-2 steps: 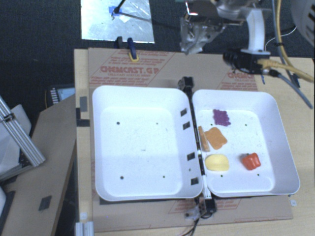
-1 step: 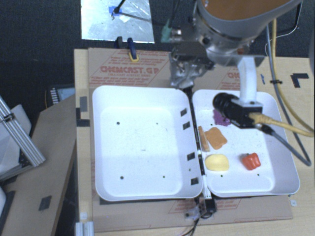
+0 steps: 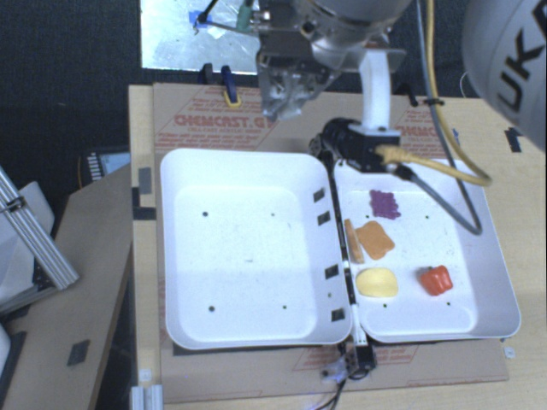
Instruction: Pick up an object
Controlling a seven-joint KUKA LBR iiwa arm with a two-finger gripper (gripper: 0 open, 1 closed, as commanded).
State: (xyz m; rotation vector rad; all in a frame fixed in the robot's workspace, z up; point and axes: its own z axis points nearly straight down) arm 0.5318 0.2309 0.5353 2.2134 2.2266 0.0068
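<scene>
Camera view: near, right bin [image 3: 487,314] holds yellow piece [image 3: 377,282], red pepper [image 3: 437,279], orange piece [image 3: 374,240], purple grapes [image 3: 384,203]. Far, gripper [image 3: 285,101] hangs over the table behind the left bin [image 3: 184,314]; jaws' state cannot be told. Approach step; next: travel over the right bin, descend.

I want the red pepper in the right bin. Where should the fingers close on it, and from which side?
Come straight down on the red pepper and close across its narrower middle. It lies apart from the yellow piece, with bare bin floor around it, so a top approach looks unobstructed.
</scene>
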